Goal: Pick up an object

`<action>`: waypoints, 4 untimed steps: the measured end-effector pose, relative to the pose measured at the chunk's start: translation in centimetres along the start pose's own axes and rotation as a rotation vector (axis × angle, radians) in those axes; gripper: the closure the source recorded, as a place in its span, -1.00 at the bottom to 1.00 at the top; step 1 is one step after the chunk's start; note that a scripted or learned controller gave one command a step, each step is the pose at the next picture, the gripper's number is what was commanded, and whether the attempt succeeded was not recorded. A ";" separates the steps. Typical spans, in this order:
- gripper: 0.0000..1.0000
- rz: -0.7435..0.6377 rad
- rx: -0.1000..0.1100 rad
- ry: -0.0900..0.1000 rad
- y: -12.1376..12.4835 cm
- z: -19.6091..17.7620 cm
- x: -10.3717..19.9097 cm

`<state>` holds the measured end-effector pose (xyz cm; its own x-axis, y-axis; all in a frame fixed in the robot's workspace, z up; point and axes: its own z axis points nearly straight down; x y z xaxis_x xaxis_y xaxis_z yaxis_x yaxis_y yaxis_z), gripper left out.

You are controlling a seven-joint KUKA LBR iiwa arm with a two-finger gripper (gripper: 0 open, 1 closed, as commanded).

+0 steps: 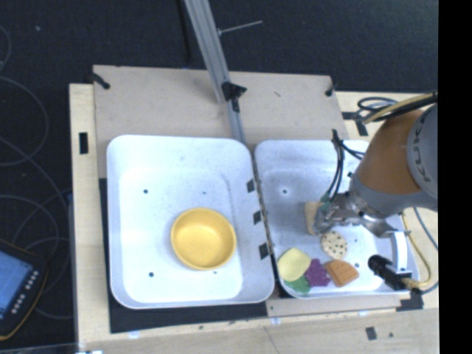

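My claw [330,216] sits low in the right bin [295,168]; grip state: cannot tell. Tan block [313,216] touches its left, long axis up-down in view. Cookie [334,244] lies just below.

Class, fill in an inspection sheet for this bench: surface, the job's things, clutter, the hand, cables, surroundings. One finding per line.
Surface: two shallow white bins, left bin and right bin, side by side on a tan bench.
Job's things: yellow bowl in left bin; in right bin a speckled cookie, yellow piece, purple piece, orange piece, tan block.
Clutter: nothing seen.
Hand: hand low over the tan block; grip unclear.
Cables: black cables along the arm.
Surroundings: metal pole, dark floor.
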<state>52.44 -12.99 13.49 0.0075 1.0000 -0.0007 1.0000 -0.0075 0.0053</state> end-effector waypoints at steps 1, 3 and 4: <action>1.00 0.000 -0.002 -0.002 0.3 -4.8 -1.1; 1.00 -0.011 -0.001 -0.001 -0.3 -13.1 -1.3; 1.00 -0.014 0.003 0.001 -0.9 -12.2 4.5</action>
<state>51.55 -8.50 25.72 -0.0067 1.0000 0.0000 1.0000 0.0067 0.0022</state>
